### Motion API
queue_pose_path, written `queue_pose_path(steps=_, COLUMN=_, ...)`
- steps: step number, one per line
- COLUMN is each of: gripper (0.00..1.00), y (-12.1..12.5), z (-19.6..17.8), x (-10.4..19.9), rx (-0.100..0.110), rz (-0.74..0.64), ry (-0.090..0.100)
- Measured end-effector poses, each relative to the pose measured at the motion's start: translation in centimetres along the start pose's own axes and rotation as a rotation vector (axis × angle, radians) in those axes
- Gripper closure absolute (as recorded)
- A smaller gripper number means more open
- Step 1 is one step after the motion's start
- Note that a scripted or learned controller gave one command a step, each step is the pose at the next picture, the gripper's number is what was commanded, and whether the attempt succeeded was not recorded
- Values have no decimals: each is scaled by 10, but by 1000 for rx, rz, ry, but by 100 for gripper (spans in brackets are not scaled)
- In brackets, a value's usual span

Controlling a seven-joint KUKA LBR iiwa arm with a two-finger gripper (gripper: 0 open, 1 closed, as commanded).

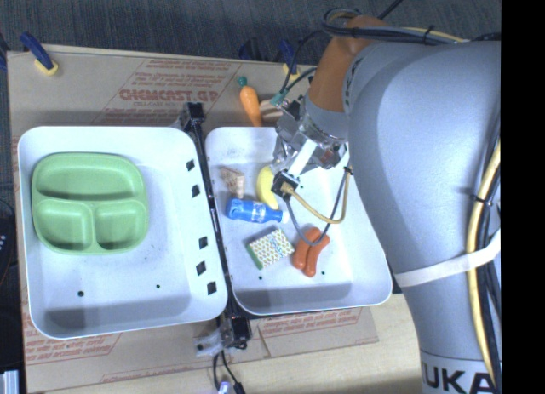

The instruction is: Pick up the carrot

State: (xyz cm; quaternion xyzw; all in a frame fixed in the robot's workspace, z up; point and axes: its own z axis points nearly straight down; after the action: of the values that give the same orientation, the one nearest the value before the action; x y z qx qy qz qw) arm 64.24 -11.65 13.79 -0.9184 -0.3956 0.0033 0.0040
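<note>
Grey and bulky, the arm takes up the right of the frame, its orange band towards the upper centre. Its tool hangs over the upper part of the right bin; whether it is spread or pressed together cannot be told. The carrot lies at the upper centre, across the top rim of the right bin and partly on the cardboard-covered worktop, just left of the tool. Inside the right bin sit a yellow fruit, a blue bottle, a green checked block, an orange sausage-shaped toy and a small tan piece. A green divided plate rests in the left bin.
</note>
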Motion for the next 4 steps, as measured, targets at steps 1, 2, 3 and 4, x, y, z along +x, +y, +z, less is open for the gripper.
queue_pose_path(steps=1, gripper=100, y=-81, z=-53, x=3, rx=-4, rz=-279, ry=-1)
queue_pose_path(steps=2, gripper=100, y=-78, z=-129, x=-16, rx=-7, rz=-455, ry=-1)
queue_pose_path(steps=3, gripper=100, y=-15, z=-127, x=-75, rx=-7, rz=-38, ry=1)
queue_pose_path(steps=4, gripper=100, y=-35, z=22, x=-5, rx=-2, rz=-4, ry=0)
